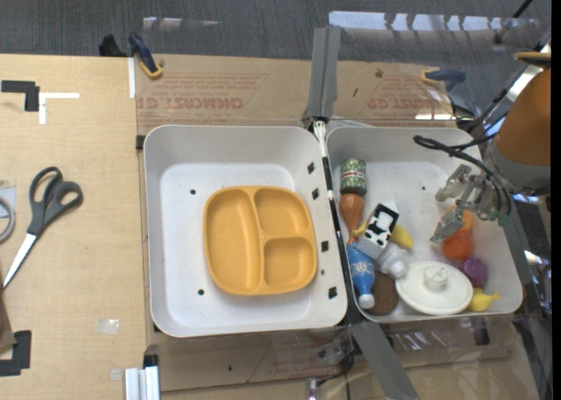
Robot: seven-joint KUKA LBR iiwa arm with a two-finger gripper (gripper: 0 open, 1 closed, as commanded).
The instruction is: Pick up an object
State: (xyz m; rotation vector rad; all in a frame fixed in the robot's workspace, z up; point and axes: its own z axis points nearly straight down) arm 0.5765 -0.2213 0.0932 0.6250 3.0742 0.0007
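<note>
- The right bin (pixel 513 297) is the landmark here, and its front rim is the nearest part, low in the view
- Inside it, against the front wall, there is a white round lid (pixel 434 288) with a small knob, and a yellow piece (pixel 484 301) lies just right of the lid
- A brown round thing (pixel 382 303) sits at the left of the lid, touching a blue bottle (pixel 360 268) that lies along the left wall of this bin
- A purple ball (pixel 474 270) is just behind the lid on the right, and an orange-red object (pixel 458 244) is just behind the ball
- The hand (pixel 454 212) hangs over the right part of the bin, directly above the orange-red object; its fingers (pixel 443 228) point down and seem a little apart, but I cannot tell if they grip anything
- In the middle of the bin a black and white block (pixel 379 225) lies tilted, with a yellow banana shape (pixel 401 237) touching its right side
- A carrot (pixel 351 210) is left of the block, and a green-capped jar (pixel 353 175) stands behind the carrot, near the far-left corner of the bin
- Left of the right bin, touching it, the left bin (pixel 166 240) holds a yellow divided plate (pixel 261 239)
- Far to the left of both bins, scissors (pixel 42 210) lie on the wooden surface (pixel 79 302)
- Behind the bins there is flat cardboard (pixel 228 91) with a blue clamp (pixel 145 54) at its left end
</note>
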